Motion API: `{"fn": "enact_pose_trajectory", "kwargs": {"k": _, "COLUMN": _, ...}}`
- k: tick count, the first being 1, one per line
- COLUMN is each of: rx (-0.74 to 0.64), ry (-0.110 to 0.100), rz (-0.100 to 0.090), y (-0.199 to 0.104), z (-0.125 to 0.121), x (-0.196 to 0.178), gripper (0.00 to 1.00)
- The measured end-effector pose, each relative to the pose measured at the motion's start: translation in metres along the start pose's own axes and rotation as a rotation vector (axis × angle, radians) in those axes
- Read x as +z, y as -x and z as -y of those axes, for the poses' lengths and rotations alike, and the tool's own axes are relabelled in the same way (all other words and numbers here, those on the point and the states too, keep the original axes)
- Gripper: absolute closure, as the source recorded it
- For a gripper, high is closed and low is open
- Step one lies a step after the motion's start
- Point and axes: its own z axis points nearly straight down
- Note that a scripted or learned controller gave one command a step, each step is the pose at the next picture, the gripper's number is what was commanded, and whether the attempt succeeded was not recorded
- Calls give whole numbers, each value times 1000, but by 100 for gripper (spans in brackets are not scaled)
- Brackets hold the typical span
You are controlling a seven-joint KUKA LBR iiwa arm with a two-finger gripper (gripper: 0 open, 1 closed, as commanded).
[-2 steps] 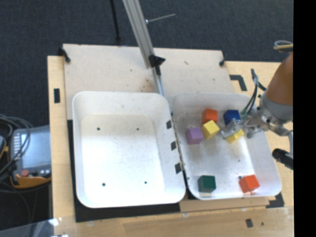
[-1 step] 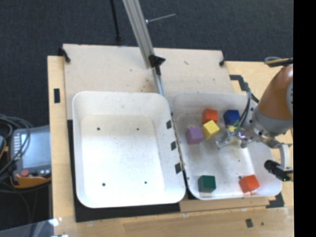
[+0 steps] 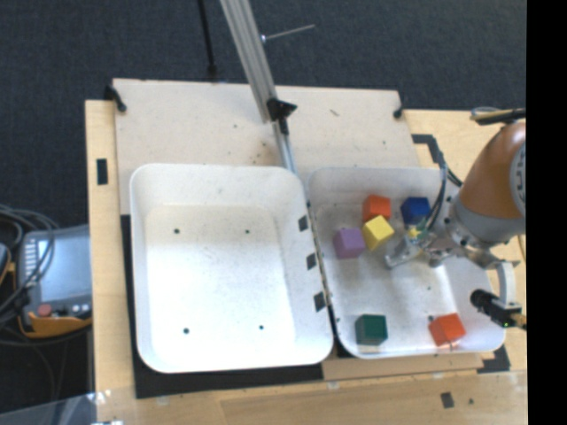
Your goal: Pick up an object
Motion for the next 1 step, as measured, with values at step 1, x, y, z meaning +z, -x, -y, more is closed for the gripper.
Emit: {"fn": "enact_pose_trajectory", "kwargs": {"k": 1, "rx": 4, "ry": 6, "rz": 0, "y": 1, "z": -1, "x": -12, "gripper": 100}}
